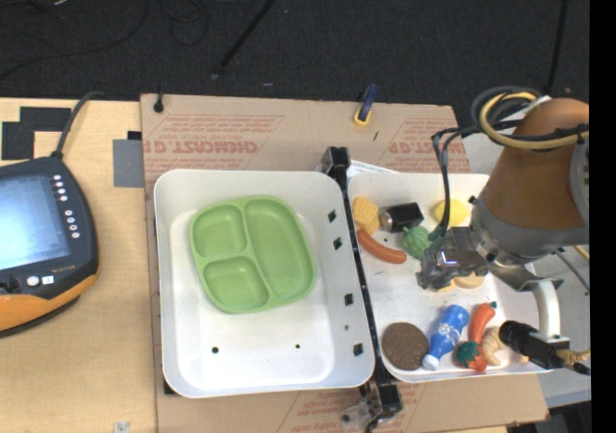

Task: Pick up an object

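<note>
The pincer (445, 266) hangs low in the right bin (371, 320) among toy foods, beside a red sausage (381, 246); whether its fingers are spread cannot be told. A green tray (252, 253) sits in the left bin (188, 344).

The left bin (183, 344) has open floor along its near side and left edge; a green divided plate (252, 253) takes its middle. The right bin (371, 325) is crowded: a hot dog (381, 247), a black block (402, 216) and green toy (417, 240) sit up top, a brown disc (405, 344), blue bottle (446, 331) and carrot (481, 321) along the near edge. The claw (445, 267) hangs over the centre, leaving a bare strip just left of it.
</note>
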You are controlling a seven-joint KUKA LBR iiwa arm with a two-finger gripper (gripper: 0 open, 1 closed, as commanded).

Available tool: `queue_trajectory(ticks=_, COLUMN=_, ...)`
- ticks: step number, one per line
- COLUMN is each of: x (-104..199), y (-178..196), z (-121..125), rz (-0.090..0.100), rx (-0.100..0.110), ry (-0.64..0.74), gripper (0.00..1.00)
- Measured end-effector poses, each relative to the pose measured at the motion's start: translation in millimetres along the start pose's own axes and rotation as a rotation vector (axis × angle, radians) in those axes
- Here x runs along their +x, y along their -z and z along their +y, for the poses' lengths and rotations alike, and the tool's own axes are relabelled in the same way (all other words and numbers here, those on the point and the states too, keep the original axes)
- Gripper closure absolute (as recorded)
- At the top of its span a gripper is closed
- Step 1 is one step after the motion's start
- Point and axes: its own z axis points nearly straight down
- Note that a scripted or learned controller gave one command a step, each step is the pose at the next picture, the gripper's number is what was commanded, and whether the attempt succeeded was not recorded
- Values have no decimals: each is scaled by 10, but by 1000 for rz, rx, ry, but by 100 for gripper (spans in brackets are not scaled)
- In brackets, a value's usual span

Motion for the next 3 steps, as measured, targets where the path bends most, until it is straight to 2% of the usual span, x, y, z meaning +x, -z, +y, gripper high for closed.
queue_trajectory(ticks=1, x=-21, y=36, z=83, rz=0, rx=-1, ry=2, gripper=100)
queue_trajectory(ticks=2, x=30, y=-131, z=-3, rz=1, rx=2, ry=0, gripper=100)
queue_trajectory(ticks=3, x=63, y=-10, z=78, rz=0, rx=-1, ry=1, gripper=100)
